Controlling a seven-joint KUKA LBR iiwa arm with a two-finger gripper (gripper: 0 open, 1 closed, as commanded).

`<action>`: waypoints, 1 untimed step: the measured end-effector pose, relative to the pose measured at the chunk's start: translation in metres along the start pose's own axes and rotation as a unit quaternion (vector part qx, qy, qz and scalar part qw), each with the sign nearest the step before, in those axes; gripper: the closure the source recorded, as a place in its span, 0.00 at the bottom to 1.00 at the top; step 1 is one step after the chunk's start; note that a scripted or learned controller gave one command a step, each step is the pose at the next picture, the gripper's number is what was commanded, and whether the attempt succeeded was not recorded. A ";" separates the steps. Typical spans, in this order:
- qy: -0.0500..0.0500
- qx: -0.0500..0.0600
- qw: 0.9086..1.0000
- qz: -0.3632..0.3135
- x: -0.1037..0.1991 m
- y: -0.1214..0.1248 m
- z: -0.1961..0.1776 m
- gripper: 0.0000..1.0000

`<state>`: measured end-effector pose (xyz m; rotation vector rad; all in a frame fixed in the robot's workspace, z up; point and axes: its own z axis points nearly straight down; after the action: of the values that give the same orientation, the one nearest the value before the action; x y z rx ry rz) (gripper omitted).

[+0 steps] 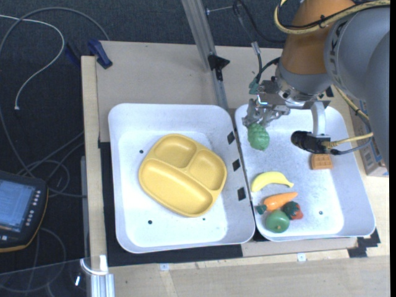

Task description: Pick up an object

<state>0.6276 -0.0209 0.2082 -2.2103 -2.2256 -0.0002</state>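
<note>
My gripper (258, 119) hangs over the far left part of the right bin (356, 184). Its fingers are closed on the top of a green leafy vegetable (259, 138), which hangs just below them near the bin's left wall. Further forward in the same bin lie a yellow banana (272, 180), an orange carrot (280, 199), a green round fruit (276, 222) and a small red piece (294, 211). A brown square cracker (321, 161) rests to the right of the gripper.
The left bin (124, 166) holds a yellow divided plate (182, 173). A metal pole (201, 23) rises behind the bins. The arm's grey and orange body (322, 36) covers the right bin's far corner. A black fitting (307, 141) juts beside the cracker.
</note>
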 end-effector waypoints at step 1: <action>0.000 -0.002 1.000 0.000 0.047 -0.006 -0.014 1.00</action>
<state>0.6211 0.0265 0.2222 -2.2136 -2.2269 -0.0048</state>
